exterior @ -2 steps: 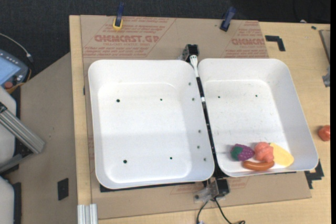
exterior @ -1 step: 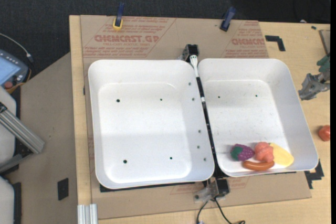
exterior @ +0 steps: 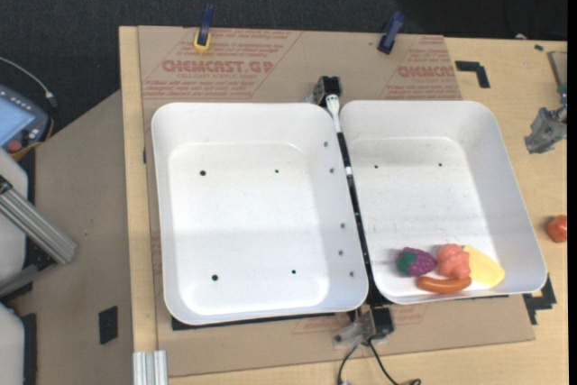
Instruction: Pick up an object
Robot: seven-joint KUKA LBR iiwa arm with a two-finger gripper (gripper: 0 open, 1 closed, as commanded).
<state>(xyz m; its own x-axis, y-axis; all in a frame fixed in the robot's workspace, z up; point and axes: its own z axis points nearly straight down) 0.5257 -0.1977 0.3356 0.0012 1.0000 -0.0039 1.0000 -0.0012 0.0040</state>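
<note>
So the two shallow white plastic bins sat side by side on a brown cardboard sheet (exterior: 270, 59) with red CHEMCAST lettering, which lay on the light wooden bench (exterior: 86, 221). The left white bin (exterior: 243, 212) just had a few dark dots on its floor. All the stuff to grab was bunched in the near right corner of the right white bin (exterior: 424, 185): a small purple grape-bunch toy (exterior: 414, 261), a lumpy red-orange toy (exterior: 453, 259) touching it on the right, a flat yellow piece (exterior: 487, 270) tucked against that, closest to the bin's right wall, and an orange-red sausage-shaped toy (exterior: 444, 284) lying along the near wall just below the others. At the bench's right edge, level with the far half of the right bin, a grey metal bit poked in that looked like the gripper (exterior: 544, 129), well apart from the toys and outside the bin. Honestly couldn't tell if it was open or closed. A small orange-red blob (exterior: 557, 229) sat nearer on that same edge; couldn't make out what it was. Two blue clamps (exterior: 206, 17) (exterior: 391, 32) pinned the cardboard's far edge, and a black clip (exterior: 328, 89) joined the bins at their far end.
</note>
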